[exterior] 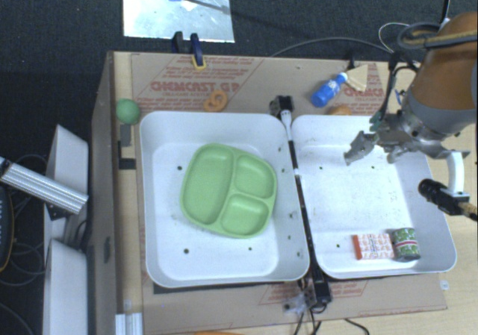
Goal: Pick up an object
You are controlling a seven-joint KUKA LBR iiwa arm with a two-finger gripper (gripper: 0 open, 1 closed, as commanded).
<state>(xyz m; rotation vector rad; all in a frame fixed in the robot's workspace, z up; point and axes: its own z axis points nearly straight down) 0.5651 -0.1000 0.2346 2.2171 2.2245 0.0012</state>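
My gripper (375, 152) hangs over the upper part of the right bin (336, 266), on the grey arm with its orange band (447, 65). Its two fingers are spread apart, so it is open, and nothing sits between them. A small red and white box (372, 245) lies near the bin's front right corner. Right beside the box is a small green can (405, 244), touching it or nearly so. Both lie well in front of the gripper. A light green divided plate (228, 189) rests in the middle of the left bin (160, 251).
Behind the bins on the cardboard lie a blue and white bottle (328, 90), an orange ring (215, 101) and a green ball (128, 110). A black fitting (441, 196) sticks out over the right bin's right wall. A divider (297, 177) runs between the bins.
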